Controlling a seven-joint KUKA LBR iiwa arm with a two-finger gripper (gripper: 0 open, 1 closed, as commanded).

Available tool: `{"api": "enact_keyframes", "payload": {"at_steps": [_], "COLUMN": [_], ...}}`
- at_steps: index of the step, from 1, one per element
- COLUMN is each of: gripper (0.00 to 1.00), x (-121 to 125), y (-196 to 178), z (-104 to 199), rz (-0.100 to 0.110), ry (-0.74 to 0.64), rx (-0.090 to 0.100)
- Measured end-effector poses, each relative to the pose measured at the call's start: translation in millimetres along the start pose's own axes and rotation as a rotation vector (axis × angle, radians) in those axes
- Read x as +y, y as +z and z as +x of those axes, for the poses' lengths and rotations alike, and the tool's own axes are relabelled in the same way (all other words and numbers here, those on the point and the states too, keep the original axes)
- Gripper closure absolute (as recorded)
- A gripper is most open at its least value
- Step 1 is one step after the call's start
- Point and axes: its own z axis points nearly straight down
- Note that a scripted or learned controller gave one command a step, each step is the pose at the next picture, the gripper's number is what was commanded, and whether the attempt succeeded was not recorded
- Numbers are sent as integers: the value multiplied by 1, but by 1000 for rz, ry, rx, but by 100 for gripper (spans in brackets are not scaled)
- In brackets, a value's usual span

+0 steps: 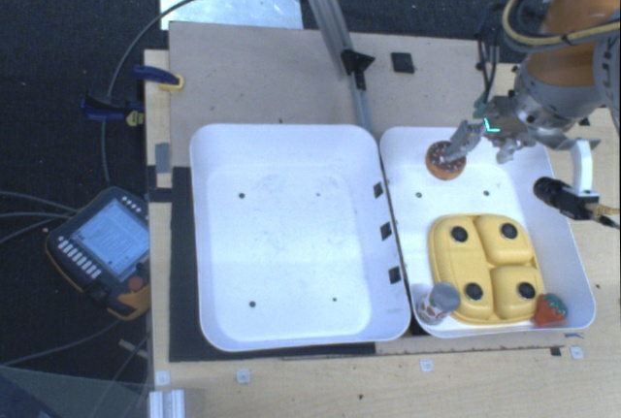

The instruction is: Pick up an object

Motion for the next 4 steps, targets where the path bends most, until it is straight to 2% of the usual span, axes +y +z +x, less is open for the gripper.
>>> {"api": "enact_keyframes", "payload": {"at_steps": [1,2,3,4], "gripper": [0,0,0,0], "x": [1,-3,5,7], "y": [-1,42,100,132], "z": [0,-6,-10,-10], "rz": [-3,0,1,-8], "ry": [0,3,3,3], "rx": [0,-2,-2,-2]}}
